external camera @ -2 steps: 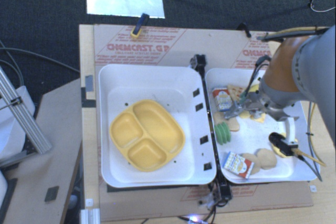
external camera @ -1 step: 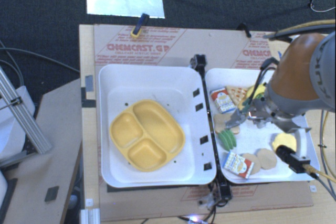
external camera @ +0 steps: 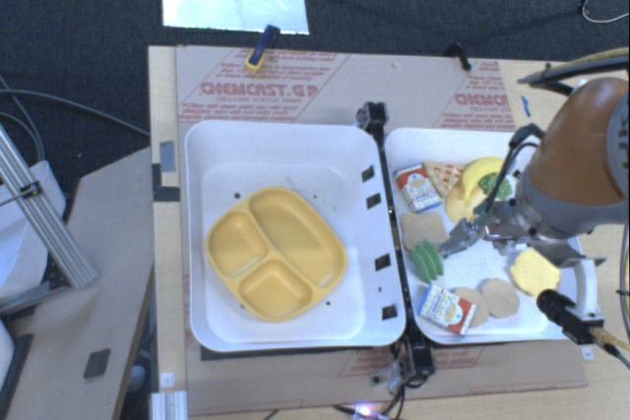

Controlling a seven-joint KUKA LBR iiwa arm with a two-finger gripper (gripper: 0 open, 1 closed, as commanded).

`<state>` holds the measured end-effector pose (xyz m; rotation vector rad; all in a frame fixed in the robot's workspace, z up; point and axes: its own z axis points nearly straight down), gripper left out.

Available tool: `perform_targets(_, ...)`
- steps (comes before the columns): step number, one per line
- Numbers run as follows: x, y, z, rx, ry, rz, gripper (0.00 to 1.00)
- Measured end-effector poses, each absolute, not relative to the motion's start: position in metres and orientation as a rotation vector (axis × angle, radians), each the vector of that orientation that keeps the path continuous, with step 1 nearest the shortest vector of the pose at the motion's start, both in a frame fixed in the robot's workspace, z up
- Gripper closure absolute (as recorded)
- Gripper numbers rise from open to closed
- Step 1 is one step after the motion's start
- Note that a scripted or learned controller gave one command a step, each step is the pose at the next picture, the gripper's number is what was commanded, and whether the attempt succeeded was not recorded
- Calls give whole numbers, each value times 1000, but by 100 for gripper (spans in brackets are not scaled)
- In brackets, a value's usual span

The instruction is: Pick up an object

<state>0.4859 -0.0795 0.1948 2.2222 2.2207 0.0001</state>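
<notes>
Arm's pincer (external camera: 455,242) hovers just beside green toy (external camera: 426,260)

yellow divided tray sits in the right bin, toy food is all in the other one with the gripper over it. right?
Not quite. The camera view shows the yellow divided tray in the left bin, not the right. The toy food, such as the green piece, is in the right bin, with the gripper over it.

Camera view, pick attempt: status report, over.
Gripper low in right bin, above the green piece; nothing seen between its fingers. Toy food crowds close around. Yellow tray sits in left bin.
</notes>
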Motion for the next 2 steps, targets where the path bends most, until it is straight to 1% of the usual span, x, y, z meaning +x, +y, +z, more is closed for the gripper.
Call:
perform_targets(1,486,-85,165,2223,2223,-2,0)
perform_targets(2,549,-152,115,2218,2216,1,0)
